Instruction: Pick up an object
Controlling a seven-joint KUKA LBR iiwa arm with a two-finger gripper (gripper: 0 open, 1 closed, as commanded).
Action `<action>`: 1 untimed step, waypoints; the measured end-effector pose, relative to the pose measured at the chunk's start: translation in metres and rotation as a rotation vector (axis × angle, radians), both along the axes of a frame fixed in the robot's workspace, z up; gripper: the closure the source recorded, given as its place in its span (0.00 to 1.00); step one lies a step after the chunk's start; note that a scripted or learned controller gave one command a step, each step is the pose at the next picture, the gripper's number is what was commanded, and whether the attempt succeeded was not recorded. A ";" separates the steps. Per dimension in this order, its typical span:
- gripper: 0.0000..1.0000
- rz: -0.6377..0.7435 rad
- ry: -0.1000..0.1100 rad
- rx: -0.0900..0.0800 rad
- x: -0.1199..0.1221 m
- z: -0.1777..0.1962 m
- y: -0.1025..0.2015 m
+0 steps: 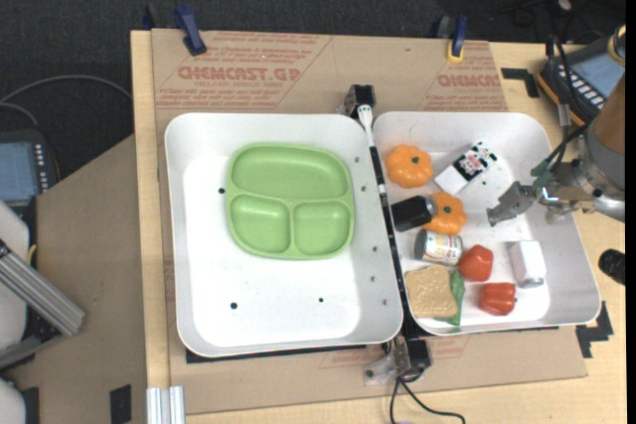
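Gripper (513, 205) low over the right bin (556, 298), nothing seen between the fingers; open or closed cannot be told. Just left: two small pumpkins (409, 166), a black-and-white box (471, 164), a jar (438, 246), tomato (476, 262), red pepper (498, 297). Green divided plate (290, 200) in the left bin (199, 293).

Two shallow white plastic bins (199, 313), smooth, slight sheen. Green three-compartment plastic plate (290, 200), matt. Counter topped with brown printed cardboard sheet (298, 65), dull. Orange toy pumpkin (408, 166) and red toy pepper (498, 297), glossy plastic.
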State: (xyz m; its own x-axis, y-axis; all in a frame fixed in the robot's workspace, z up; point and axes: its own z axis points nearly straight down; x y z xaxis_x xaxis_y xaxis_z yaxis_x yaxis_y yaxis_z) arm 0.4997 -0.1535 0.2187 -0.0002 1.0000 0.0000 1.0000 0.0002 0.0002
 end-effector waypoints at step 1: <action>1.00 0.001 -0.004 -0.001 0.001 0.011 0.000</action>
State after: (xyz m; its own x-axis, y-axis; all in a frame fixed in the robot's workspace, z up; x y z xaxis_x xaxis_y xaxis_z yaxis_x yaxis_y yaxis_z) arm 0.5006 -0.1536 0.2296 -0.0011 1.0000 -0.0015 1.0000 0.0012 0.0038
